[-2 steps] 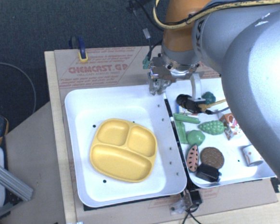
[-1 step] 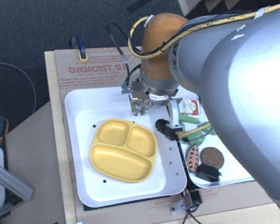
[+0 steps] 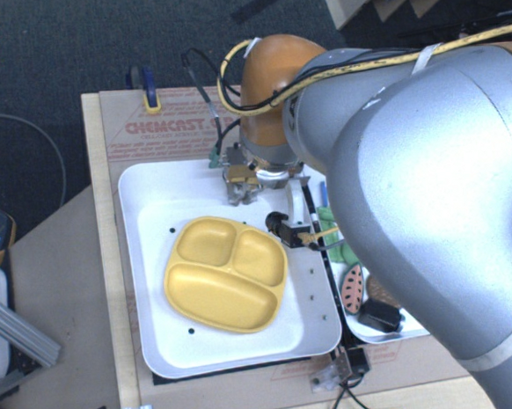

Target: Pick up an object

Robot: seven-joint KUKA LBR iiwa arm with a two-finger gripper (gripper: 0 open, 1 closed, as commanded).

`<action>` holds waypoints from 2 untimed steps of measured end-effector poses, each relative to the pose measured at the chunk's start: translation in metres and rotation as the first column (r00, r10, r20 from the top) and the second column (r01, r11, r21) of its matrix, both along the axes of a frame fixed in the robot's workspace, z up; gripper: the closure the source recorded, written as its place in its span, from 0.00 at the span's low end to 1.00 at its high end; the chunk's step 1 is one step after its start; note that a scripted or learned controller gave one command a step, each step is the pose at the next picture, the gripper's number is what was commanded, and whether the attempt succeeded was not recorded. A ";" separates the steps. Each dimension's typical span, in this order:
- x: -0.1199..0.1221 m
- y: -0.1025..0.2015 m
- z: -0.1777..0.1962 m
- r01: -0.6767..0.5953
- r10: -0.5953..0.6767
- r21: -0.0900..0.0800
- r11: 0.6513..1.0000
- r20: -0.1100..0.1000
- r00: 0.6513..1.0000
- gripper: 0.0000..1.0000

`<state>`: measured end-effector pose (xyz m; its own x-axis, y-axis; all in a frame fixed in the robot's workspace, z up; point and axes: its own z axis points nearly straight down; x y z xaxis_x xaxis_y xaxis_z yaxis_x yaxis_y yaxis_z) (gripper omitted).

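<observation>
Yellow tray [image 3: 225, 275]: a three-compartment plastic dish, seen lying flat in the left bin [image 3: 145, 252], toward its near half.
Handling: judged light, stiff and smooth; the raised rim or a divider ridge is judged the best place to be gripped.
Gripper [image 3: 239, 185]: seen low over the bin's far side, apart from the tray; fingers' state cannot be told.
Surroundings: green and reddish items [image 3: 351, 284] are glimpsed in the right bin, under the arm [image 3: 432, 194].
Obstruction: none is seen over the tray.
</observation>
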<state>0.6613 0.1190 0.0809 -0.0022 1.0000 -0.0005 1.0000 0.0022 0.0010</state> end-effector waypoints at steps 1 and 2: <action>0.005 0.083 0.004 -0.005 0.005 0.003 1.000 0.003 1.000 1.00; 0.007 0.026 0.083 0.006 -0.006 0.000 1.000 0.007 1.000 1.00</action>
<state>0.6681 0.1455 0.1636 0.0041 1.0000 -0.0002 1.0000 -0.0041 0.0083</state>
